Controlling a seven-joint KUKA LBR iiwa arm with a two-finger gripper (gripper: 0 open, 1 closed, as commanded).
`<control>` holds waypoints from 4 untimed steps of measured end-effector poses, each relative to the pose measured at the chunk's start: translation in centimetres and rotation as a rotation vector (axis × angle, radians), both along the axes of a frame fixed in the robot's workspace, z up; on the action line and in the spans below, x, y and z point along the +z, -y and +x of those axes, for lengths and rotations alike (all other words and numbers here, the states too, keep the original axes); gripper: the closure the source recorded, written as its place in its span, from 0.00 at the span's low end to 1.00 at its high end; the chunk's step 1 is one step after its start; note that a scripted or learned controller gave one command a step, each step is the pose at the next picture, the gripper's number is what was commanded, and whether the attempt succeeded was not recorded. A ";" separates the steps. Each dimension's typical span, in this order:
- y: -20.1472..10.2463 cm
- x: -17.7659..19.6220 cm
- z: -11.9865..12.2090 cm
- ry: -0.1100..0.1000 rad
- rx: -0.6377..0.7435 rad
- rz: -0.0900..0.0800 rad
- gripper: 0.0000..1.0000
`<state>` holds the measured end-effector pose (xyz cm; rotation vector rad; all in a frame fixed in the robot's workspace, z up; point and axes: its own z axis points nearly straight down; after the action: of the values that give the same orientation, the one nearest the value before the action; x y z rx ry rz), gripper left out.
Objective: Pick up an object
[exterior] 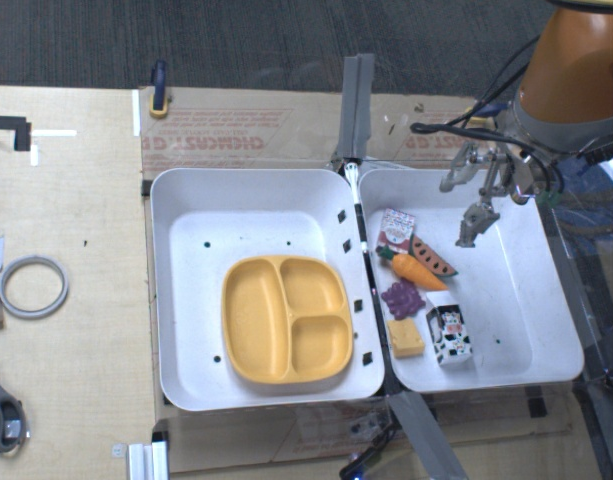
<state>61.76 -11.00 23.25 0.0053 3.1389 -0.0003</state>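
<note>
In the right bin (526,298) lie several small toys along its left side: a pink-and-white packet (395,228), an orange carrot (418,270), a watermelon slice (435,257), a purple grape bunch (402,299), a tan cheese block (406,338) and a black-and-white milk carton (449,333). My gripper (475,226) hangs above the right bin, to the right of the carrot and slice and apart from them. Its fingers are open and hold nothing.
The left bin (186,268) holds a yellow divided plate (286,318). A grey divider bar (356,108) stands behind the bins. A roll of tape (30,286) and scissors (4,418) lie on the wooden bench at left. Cables trail from the arm at upper right.
</note>
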 end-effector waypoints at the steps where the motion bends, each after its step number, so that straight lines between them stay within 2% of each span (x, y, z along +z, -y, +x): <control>1: 0.2 -5.8 -4.7 -0.001 0.178 0.000 0.00; 2: 0.6 -13.6 4.2 0.002 -0.089 0.000 0.00; 3: 0.6 -12.4 4.4 0.009 -0.086 -0.002 1.00; 4: -0.6 -3.8 3.8 0.004 0.140 -0.001 1.00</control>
<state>65.60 -10.37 19.43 -0.2140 3.1280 -0.0014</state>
